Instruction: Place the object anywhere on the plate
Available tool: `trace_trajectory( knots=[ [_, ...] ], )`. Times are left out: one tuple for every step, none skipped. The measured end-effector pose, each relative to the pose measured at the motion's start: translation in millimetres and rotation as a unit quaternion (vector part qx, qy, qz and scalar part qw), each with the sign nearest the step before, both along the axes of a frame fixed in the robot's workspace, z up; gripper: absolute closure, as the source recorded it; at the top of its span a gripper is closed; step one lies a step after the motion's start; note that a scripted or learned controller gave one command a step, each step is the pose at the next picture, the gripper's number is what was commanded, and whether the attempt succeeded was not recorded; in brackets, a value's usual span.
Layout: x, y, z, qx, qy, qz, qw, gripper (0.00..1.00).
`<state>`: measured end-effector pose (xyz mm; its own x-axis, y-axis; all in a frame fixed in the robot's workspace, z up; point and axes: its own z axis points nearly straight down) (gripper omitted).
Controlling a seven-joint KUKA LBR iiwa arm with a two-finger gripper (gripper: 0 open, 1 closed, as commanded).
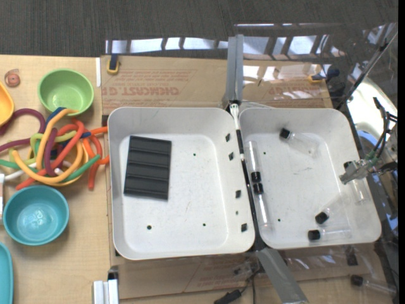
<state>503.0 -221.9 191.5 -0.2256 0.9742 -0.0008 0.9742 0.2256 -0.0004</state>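
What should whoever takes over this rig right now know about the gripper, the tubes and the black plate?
Gripper: at the right wall of the right bin; grip state unclear.
Clear capped tubes, all in the right bin: one near the back, one along the left wall, two at the front right.
Black ribbed plate: flat in the left bin, nothing on it.
Done: no placement yet.
Left: pick a tube, carry it across and set it on the plate.
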Motion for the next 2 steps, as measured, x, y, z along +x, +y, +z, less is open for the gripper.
trace_trajectory(
  knots=[
    [-26,0,-20,0.0007,0.001,0.049,0.9988,1.0],
    [-25,0,-6,-0.0002,-0.001,0.077,0.9971,1.0]
  ],
)
